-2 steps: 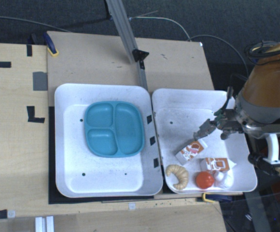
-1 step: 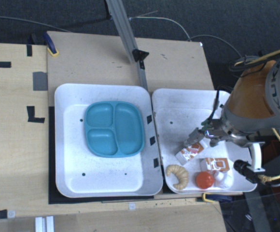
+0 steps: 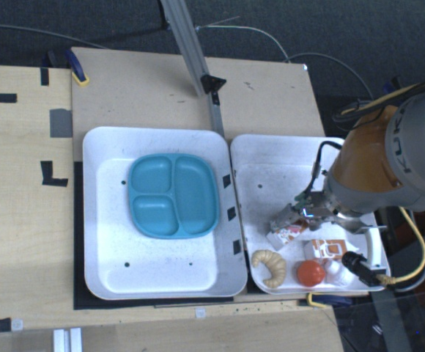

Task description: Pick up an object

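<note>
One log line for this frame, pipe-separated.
arm: over right bin | end effector: low, by packet | nearby: croissant, tomato | left bin: blue tray | grasp: unconfirmed

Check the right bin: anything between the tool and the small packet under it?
Nothing visible. The tool sits right above the small packet in the right bin. The croissant and red ball lie nearer the front rim, apart.

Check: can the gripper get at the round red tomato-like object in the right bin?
Probably yes. The gripper sits low in the right white bin, and the round red object lies near its front edge, uncovered on top, though a tan croissant and small packets crowd its sides.
</note>
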